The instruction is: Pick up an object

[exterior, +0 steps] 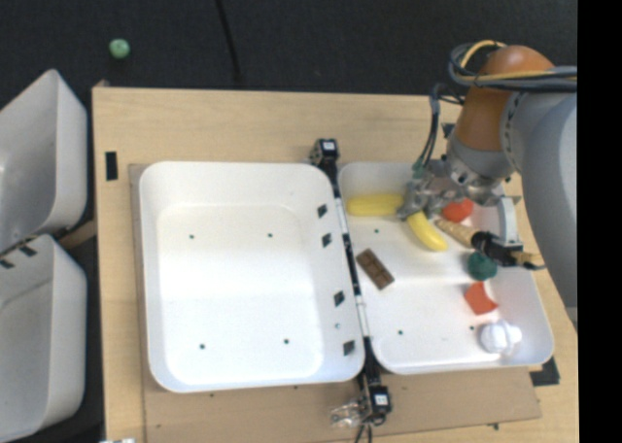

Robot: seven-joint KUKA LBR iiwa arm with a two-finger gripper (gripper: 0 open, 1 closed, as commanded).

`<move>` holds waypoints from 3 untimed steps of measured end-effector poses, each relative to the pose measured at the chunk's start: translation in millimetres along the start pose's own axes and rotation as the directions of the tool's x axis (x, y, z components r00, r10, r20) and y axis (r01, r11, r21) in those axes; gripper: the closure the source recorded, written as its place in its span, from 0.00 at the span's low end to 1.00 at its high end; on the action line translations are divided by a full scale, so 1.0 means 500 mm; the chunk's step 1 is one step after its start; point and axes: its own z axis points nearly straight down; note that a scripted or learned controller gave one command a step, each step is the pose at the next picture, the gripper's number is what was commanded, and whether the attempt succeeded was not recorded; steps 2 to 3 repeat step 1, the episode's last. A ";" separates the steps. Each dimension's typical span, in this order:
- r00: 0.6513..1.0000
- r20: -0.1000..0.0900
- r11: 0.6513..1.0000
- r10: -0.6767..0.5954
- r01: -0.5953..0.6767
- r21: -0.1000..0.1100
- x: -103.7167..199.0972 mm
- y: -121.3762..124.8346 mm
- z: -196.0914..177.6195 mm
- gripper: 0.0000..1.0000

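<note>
Two shallow white bins side by side on a pale wooden surface (117, 354), joined along a middle seam with small black clips. Left bin (155, 237) bare white on its floor. Right bin (389, 344) cluttered along its far and right portions.

Grey arm (544, 140) with an orange band (486, 91) reaching in from the right, gripper (420, 200) lowered into the far part of the right bin. Fingers too dark and crowded by the wrist body to judge; cannot tell whether spread or closed, and nothing seen clearly pinched between them.

Just left of the gripper, a yellow oblong object (374, 205) lying near the bin's far-left corner. Just below the gripper, a second yellow piece (428, 233), tilted, possibly touching the fingertips. To the right, an orange-red object (458, 210) partly under the wrist, and beside it a slim tan stick (455, 230) with a dark end. Further right, a dark green round thing (480, 264), then a red-orange block (480, 297) below it, and a white rounded object (499, 337) near the bin's near-right corner. Toward the seam, a brown flat bar (375, 269), lying diagonally and well apart from the rest.

Off the surface, on the dark floor at upper left, a small green ball (119, 48).
</note>
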 end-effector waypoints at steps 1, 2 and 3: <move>1.000 -0.010 1.000 -0.002 0.002 0.010 0.172 0.012 -0.154 1.00; 1.000 -0.010 1.000 -0.002 0.002 0.010 0.172 0.012 -0.154 1.00; 1.000 -0.010 1.000 -0.002 0.002 0.010 0.172 0.012 -0.154 1.00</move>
